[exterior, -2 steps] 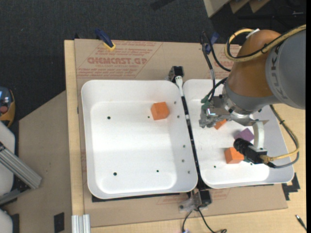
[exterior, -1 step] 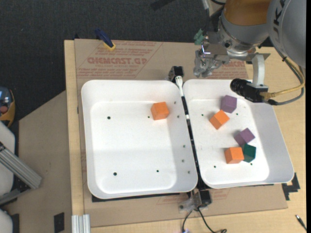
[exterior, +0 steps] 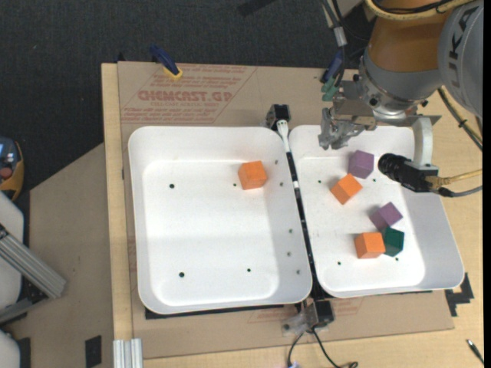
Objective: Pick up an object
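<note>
Currently my gripper [exterior: 335, 139] hangs over far edge of right bin [exterior: 437, 228]; whether fingers are open or closed, cannot tell. Nothing visible between them. Purple cube [exterior: 360, 162] just beside, orange cube [exterior: 346, 188] near it; second purple cube [exterior: 386, 215], orange block [exterior: 369, 244], green block [exterior: 393, 241] nearer front. Lone orange cube [exterior: 252, 175] in left bin [exterior: 153, 228]. Step, by my reading: approach. Next: line up over one cube, descend.

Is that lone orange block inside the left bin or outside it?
Inside. The orange block rests on the floor of the left bin, toward its upper right, within the white rim and apart from the walls.
</note>
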Available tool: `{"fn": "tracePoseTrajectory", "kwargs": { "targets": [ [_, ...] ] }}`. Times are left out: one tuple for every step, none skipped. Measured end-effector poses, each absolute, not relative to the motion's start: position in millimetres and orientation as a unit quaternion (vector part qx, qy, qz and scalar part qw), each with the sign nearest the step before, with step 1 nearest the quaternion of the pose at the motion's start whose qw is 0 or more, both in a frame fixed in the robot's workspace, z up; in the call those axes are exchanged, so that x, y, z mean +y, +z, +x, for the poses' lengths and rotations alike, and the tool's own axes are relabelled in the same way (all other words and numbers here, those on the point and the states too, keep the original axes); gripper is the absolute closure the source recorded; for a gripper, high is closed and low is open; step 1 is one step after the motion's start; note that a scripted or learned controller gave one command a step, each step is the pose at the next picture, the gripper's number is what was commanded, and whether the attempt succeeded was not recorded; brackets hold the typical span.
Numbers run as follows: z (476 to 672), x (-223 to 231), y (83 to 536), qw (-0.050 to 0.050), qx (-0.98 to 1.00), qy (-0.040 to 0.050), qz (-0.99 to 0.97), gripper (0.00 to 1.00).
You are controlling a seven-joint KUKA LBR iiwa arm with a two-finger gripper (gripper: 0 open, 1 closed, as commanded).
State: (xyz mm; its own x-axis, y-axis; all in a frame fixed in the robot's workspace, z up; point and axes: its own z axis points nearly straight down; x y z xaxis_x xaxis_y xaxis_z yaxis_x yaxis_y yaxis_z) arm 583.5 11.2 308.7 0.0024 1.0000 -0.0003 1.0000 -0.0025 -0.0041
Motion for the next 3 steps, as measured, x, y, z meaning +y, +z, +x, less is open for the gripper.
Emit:
{"fn": "tracePoseTrajectory", "kwargs": {
  "targets": [
    [624.6,120.0,336.3,-0.001,-0.711,-0.0041,-0.703,1.00],
    [666.8,183.7,332.9,0.000,-0.709,-0.0021,-0.705,1.00],
    [665.6,124.1,275.2,0.002,-0.705,0.0038,-0.709,1.00]
  ]
}}
